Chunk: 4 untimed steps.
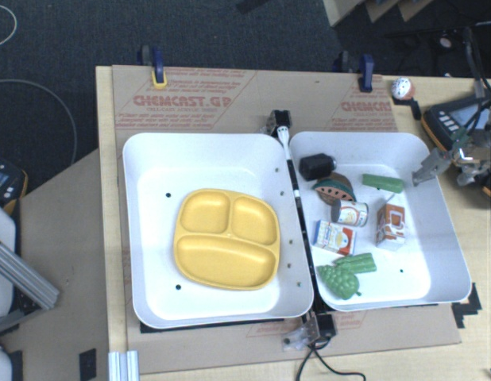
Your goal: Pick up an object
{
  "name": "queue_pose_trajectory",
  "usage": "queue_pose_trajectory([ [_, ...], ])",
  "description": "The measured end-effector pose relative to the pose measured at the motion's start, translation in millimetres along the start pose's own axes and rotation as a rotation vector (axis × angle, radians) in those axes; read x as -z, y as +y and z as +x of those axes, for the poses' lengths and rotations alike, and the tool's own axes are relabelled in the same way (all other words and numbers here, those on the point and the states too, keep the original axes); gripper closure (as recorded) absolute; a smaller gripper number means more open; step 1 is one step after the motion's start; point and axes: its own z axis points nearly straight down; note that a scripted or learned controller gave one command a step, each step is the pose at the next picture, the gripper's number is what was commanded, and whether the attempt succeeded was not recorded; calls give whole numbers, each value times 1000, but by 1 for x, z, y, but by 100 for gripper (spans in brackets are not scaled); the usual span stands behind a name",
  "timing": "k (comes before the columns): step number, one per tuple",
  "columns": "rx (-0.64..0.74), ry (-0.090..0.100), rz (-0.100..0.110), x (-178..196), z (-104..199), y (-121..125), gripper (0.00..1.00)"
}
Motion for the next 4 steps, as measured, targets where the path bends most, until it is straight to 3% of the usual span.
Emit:
queue_pose_trajectory([
  [1, 4, -2, -15, 132, 44, -64, 0],
  [2, 2, -3, -6, 135, 43, -62, 100],
  [3, 2, 3, 6, 76, 78, -73, 100],
  [4, 12, 2, -18, 204, 168, -63, 100],
])
